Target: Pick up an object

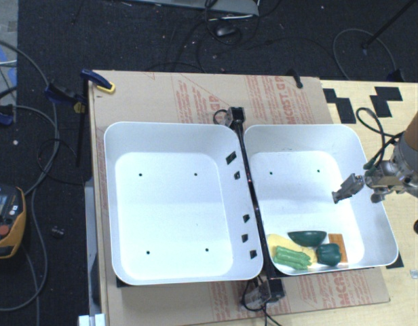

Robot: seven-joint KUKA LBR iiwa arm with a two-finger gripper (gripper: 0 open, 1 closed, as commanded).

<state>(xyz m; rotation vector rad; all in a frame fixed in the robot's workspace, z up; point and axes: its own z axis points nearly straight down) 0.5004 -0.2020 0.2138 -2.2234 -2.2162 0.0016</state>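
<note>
Looking down from the camera view, I see the end effector (349, 187) at the right side of the right bin (300, 141), above its floor. I cannot tell its state from this angle. The objects sit clustered at that bin's near edge, well apart from it: a green ridged piece (291, 257), a yellow piece (281, 241), a dark green bowl-shaped piece (307, 237), a teal lump (328, 253) and an orange block (337, 240). The left bin (175, 141) sits beside it on the bench (168, 97).

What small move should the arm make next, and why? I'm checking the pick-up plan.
Probably swing the hand toward the near corner of the right bin. It sits high over bare floor, while the green objects cluster in that corner.
</note>
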